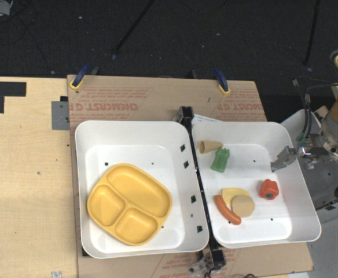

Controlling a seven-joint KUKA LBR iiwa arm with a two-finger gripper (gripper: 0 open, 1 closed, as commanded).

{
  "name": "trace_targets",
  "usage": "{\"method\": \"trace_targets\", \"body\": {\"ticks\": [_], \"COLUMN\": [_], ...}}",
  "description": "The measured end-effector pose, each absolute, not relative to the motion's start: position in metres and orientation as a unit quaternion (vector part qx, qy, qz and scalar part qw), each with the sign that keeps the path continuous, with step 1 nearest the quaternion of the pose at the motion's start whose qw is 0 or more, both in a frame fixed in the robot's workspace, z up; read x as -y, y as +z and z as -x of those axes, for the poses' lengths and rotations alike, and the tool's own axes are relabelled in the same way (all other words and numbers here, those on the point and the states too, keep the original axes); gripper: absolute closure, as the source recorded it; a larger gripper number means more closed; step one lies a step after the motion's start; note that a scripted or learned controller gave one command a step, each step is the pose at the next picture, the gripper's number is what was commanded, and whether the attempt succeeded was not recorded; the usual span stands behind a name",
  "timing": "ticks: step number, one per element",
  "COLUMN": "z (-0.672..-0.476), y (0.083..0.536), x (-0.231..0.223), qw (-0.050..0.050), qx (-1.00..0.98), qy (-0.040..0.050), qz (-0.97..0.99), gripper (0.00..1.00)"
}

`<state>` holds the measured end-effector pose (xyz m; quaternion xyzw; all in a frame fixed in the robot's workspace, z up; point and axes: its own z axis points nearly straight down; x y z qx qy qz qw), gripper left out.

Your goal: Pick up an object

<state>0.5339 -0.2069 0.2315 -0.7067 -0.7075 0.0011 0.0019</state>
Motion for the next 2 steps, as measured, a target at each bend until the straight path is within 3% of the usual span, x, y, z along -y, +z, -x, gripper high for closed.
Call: {"method": "trace_targets", "body": {"ticks": [2], "z": [-0.542], "y": [0.135], "x": [0.198], "qw": [0.002], "qx": [0.707], "qy": [0.0011], "qz": [0.707], "gripper": [0.0]}}
